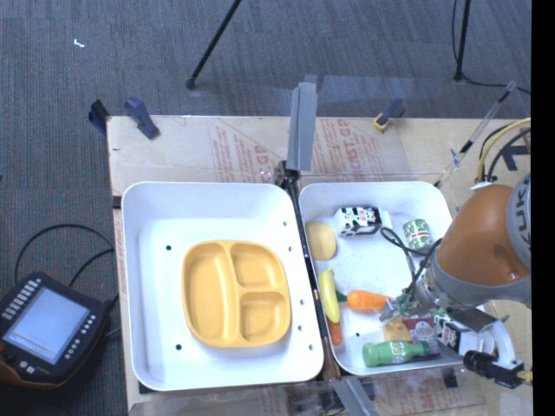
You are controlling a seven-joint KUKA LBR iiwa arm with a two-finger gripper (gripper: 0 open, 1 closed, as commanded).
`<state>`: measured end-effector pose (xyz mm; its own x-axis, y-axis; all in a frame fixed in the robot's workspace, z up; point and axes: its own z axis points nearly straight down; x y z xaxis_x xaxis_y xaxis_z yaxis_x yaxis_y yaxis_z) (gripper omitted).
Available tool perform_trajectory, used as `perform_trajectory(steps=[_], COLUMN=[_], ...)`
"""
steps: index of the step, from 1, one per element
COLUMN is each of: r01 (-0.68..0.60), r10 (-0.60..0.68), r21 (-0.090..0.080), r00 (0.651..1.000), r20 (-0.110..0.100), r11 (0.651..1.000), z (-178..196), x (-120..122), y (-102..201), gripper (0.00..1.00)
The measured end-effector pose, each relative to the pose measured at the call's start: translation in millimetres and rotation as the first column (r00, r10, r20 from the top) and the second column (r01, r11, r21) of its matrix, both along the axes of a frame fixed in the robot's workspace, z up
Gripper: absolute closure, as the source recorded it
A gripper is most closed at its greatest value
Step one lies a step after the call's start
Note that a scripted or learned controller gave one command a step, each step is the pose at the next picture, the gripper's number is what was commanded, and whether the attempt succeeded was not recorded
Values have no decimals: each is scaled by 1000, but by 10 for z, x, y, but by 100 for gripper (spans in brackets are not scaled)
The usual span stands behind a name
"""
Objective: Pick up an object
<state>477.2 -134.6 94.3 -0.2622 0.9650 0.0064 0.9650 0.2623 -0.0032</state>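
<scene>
The right bin [434, 193] holds several objects: a pale yellow potato-like piece [321, 241], a black-and-white item [358, 219], a green can [417, 232], a banana [329, 295], a carrot [366, 300], a green bottle [399, 351] lying along the front wall, and a yellow wedge [396, 329]. My gripper [408, 307] is low in the bin's front right part, just right of the carrot and above the wedge. The orange-banded wrist [481, 241] hides the bin's right side.
The left bin [147, 232] holds a yellow divided plate [236, 291]. A grey upright post [303, 128] stands behind the seam between the bins. A small orange piece [336, 334] lies by the right bin's left wall. A teach pendant [48, 328] sits on the floor at left.
</scene>
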Motion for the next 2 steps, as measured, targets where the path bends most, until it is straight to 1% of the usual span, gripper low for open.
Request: perform_trajectory(steps=[1, 2], r01=[206, 206], r10=[-206, -206], r21=[-6, -6], r00=[979, 979], r20=[-1, -1], r11=[978, 979], z=[905, 904], x=[520, 519], y=[647, 646], gripper=[100, 0])
